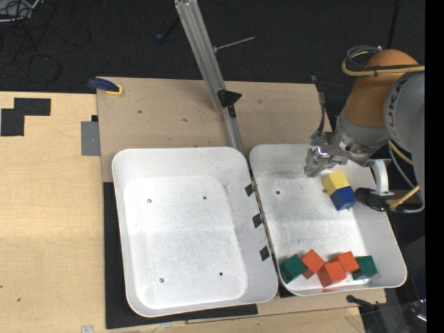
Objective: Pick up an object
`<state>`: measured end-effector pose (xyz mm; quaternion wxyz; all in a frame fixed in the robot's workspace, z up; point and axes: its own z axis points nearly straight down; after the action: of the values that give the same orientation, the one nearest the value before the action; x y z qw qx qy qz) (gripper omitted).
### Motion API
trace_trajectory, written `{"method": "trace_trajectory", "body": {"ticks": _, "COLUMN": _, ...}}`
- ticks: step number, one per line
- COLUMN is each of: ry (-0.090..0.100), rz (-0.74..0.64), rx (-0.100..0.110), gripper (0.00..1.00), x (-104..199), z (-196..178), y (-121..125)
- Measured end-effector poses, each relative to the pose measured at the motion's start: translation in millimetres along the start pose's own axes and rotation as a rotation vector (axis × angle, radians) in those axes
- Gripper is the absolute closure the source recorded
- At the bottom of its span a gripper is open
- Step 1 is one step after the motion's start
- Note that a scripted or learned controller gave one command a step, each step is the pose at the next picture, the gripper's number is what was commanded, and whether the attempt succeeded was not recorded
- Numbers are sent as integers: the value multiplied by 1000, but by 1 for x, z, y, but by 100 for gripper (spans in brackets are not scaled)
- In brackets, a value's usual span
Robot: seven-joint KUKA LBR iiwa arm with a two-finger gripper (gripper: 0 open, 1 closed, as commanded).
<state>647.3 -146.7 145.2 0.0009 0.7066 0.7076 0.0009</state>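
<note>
Gripper [318, 159] low over the right bin [298, 214], finger state impossible to tell. Just beside the fingers: small yellow block [336, 181], matte, square-faced, touching a blue block [343, 198].

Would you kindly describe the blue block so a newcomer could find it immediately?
Look in the right bin, at its upper part near the pincer. The blue block sits directly below a yellow block, touching it, well apart from the orange and green cluster.

Two blocks [338, 189] in right bin [305, 214], block cluster [329, 266] at near edge.
</note>
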Motion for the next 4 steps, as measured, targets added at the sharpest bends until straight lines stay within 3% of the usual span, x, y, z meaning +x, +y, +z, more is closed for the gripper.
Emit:
{"method": "trace_trajectory", "body": {"ticks": 2, "ry": -1, "rz": -1, "rx": -3, "gripper": 100, "x": 1, "z": -104, "y": 8}}
{"method": "trace_trajectory", "body": {"ticks": 4, "ry": 3, "rz": -3, "rx": 8, "gripper": 100, "x": 105, "z": -80, "y": -24}}
